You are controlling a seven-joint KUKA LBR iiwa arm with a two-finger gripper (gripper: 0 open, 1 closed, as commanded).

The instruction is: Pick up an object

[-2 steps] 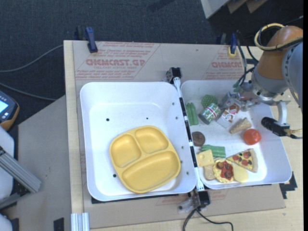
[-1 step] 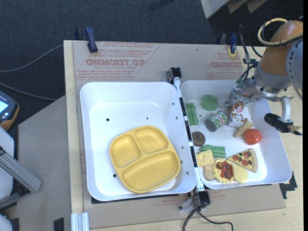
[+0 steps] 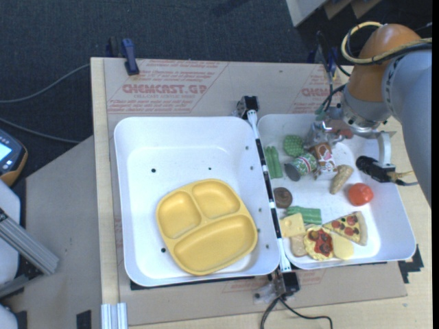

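My gripper (image 3: 322,137) reaches in from the right and hangs low over the back of the right bin (image 3: 405,233). Just below it lie a small striped can (image 3: 304,164) and a red-and-white toy (image 3: 324,159), very close to the gripper; I cannot tell whether it touches either. A knobbly green piece (image 3: 293,144) sits to its left. A tan bread-like piece (image 3: 340,178), a red tomato (image 3: 359,194) and a pizza slice (image 3: 348,226) lie nearer the front right.
The left bin (image 3: 137,149) holds a yellow divided plate (image 3: 206,225). Along the right bin's left wall lie a green bar (image 3: 273,162), a brown disc (image 3: 282,197) and a yellow cheese wedge (image 3: 293,225). Clamps (image 3: 248,105) join the bins.
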